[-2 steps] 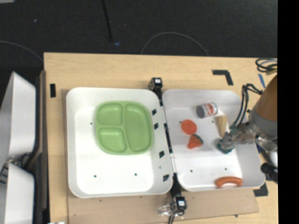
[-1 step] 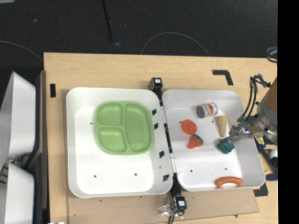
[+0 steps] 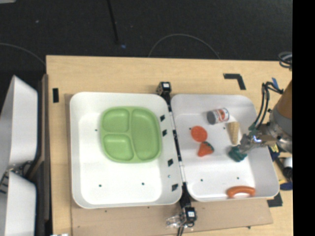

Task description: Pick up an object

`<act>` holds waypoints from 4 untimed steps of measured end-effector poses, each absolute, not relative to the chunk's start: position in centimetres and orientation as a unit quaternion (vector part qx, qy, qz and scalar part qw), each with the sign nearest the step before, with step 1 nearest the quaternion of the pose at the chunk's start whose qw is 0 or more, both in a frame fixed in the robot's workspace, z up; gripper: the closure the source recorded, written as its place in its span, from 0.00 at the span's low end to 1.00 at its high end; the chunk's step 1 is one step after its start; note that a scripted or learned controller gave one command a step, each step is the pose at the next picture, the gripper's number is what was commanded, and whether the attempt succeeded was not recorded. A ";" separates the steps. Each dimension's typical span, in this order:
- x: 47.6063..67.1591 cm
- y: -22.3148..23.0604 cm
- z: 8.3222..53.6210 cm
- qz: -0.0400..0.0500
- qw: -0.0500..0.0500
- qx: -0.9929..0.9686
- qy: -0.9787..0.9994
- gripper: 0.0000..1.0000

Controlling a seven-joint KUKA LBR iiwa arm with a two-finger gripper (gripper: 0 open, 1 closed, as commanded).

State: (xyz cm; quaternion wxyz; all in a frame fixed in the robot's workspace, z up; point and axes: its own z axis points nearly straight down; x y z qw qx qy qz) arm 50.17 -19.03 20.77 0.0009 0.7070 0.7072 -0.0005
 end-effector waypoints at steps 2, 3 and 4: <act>51.9 -6.5 21.8 0.002 0.000 0.704 0.710 1.00; 51.9 -0.3 22.8 0.002 0.001 0.704 0.710 1.00; 52.0 4.2 22.6 0.001 0.000 0.704 0.710 1.00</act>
